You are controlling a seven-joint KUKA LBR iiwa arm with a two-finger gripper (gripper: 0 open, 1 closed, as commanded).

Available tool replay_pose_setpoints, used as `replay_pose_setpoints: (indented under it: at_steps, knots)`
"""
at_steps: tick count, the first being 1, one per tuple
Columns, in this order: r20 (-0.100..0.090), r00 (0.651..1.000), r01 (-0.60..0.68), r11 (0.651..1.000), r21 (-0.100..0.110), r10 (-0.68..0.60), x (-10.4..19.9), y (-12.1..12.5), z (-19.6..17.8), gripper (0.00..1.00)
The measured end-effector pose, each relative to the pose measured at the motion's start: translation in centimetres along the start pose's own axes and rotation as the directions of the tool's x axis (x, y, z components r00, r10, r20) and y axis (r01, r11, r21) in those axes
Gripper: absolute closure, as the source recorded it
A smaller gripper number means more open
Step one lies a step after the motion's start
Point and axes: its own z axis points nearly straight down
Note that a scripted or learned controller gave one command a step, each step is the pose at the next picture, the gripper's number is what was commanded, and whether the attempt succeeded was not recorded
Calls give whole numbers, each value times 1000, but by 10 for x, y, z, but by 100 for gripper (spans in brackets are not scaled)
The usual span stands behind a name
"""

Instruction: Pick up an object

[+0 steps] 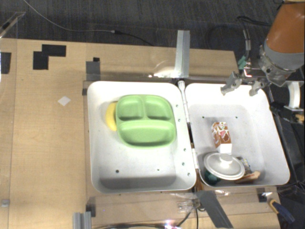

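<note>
My gripper [242,86] hangs over the back edge of the right bin [267,123], fingers spread open with nothing between them. Well in front of it in that bin lies a small red and white packet [221,132]. Closer to the bin's front sits a white lid with a knob [224,166] over a dark bowl, with a brownish object [250,176] beside it. In the left bin [102,161] a green divided plate [144,119] rests partly over a yellow item [110,116].
A metal post [182,54] stands behind the seam between the two bins. The wooden bench [43,142] stretches to the left. Cables run across the dark floor at the back. The arm's orange band [287,27] is at the upper right.
</note>
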Motion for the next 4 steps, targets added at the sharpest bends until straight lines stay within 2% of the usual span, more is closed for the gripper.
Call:
replay_pose_setpoints:
  at_steps: [1,2,3,4]
  knots:
    - [12,965,261,965,-23,-260,8,-27,157,0]
    - [2,964,266,964,-6,-266,-10,-33,193,0]
    - [2,940,340,940,-3,-340,-103,-37,194,0]
    - [2,885,466,885,-3,-466,-110,-11,137,0]
